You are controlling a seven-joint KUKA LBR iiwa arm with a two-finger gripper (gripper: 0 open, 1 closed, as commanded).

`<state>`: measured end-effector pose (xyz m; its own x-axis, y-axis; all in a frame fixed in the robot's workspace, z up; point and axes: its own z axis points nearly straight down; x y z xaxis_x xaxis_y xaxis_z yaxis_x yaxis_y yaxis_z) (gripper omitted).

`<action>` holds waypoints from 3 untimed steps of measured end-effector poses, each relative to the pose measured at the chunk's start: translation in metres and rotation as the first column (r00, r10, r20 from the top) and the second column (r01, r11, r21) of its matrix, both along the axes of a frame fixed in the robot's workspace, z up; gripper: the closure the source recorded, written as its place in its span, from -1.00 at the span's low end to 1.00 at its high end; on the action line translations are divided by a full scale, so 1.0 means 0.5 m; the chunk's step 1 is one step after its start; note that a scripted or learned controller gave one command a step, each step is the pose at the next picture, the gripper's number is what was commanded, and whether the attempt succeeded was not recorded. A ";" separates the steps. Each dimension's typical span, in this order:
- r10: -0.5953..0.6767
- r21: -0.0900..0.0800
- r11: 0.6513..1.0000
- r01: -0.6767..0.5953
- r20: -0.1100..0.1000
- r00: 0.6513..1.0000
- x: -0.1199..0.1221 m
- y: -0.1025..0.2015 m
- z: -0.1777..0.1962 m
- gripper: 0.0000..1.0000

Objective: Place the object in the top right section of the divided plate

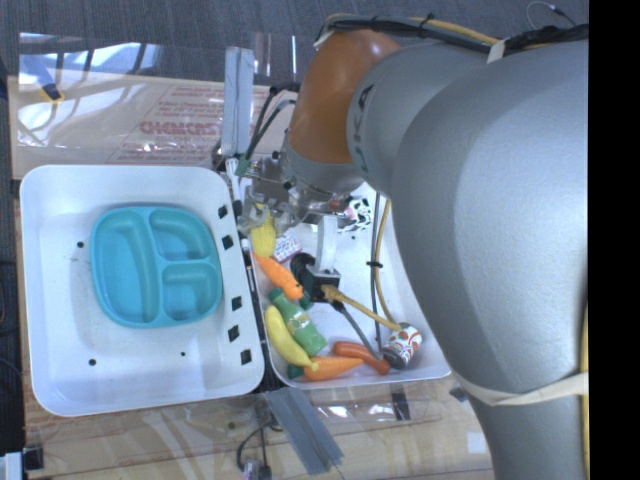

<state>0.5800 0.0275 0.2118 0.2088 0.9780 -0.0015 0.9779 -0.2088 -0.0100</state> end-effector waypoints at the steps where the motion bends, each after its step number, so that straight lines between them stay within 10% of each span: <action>1: 0.131 -0.001 0.991 -0.131 0.008 0.991 0.066 0.069 0.110 1.00; 2: 0.524 0.002 0.852 -0.524 0.004 0.852 -0.021 0.089 -0.044 1.00; 3: 0.444 0.001 0.896 -0.444 0.006 0.896 -0.158 0.064 -0.042 1.00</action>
